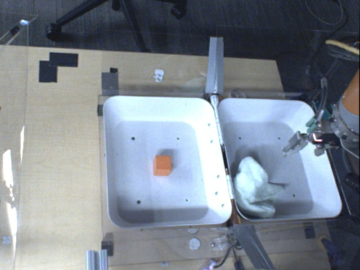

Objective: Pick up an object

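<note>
Black chair base (121, 7) on dark carpet behind bench, black tape patches (56, 65) on bench top left.

My pincer (295, 144) looks like bare, pale grey metal with a dull sheen, and below it both bins, the left bin (121, 151) and the right bin (326, 190), look like smooth white plastic, matt, with soft rounded rims. In the left one sits an orange cube (162, 165) with a flat, matt, even face, perhaps foam or plastic, and in the right one lies a crumpled white cloth (254, 185), soft and wrinkled. The desk (62, 167) under them is pale wood-grain board with a slight satin finish, and a brushed grey metal bar (215, 66) stands at the bins' far seam.
</note>
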Controlling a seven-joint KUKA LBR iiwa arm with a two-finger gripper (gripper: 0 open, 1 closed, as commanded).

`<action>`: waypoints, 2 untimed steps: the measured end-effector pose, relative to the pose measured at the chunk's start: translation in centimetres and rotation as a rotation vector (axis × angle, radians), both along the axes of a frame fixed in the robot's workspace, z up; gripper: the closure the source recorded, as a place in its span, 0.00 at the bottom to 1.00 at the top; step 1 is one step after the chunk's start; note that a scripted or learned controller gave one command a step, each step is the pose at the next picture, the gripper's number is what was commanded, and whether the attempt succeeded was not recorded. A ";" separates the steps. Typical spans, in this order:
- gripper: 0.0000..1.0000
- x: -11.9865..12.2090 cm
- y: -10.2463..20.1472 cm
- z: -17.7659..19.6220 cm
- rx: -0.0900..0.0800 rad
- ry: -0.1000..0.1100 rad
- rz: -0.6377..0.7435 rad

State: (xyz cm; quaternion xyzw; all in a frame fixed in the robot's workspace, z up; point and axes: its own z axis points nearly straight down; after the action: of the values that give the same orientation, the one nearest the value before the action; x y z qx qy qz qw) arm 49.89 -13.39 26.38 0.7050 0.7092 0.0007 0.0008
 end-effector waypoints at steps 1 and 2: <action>0.00 4.9 -5.2 -11.1 0.000 0.002 -0.018; 0.00 11.1 -4.4 -17.5 -0.002 -0.007 -0.107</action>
State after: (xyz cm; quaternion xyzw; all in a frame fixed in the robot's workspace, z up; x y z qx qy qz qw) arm 60.96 -17.74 8.83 0.7420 0.6704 0.0025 0.0041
